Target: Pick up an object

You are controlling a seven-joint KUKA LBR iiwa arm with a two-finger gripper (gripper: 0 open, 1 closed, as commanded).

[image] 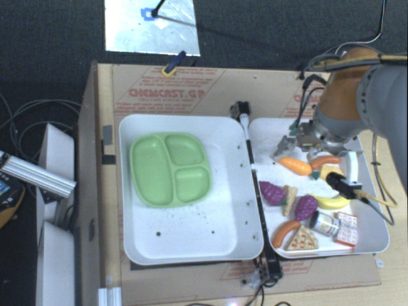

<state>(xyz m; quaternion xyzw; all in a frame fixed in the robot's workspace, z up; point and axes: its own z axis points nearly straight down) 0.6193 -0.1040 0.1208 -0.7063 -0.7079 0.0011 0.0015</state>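
Note:
My gripper (298, 152) hangs over the upper part of the right bin (376, 238), its fingers spread open with nothing between them. An orange toy carrot (295, 166) lies just in front of the fingertips, and I cannot tell whether they touch it. A yellow piece (329, 173) and an orange piece (325, 161) sit partly hidden under the wrist. Nearer the front lie purple grapes (272, 192), a second purple piece (306, 206), a banana (332, 202), a small can (324, 223), a sausage (284, 233), a wedge slice (302, 240) and a red-and-white box (346, 228).
The left bin (146, 244) holds a green divided plate (170, 169) in its upper left part. A black clamp rail (254, 183) runs between the two bins. Grey arm links (382, 101) fill the space above the right bin's far corner.

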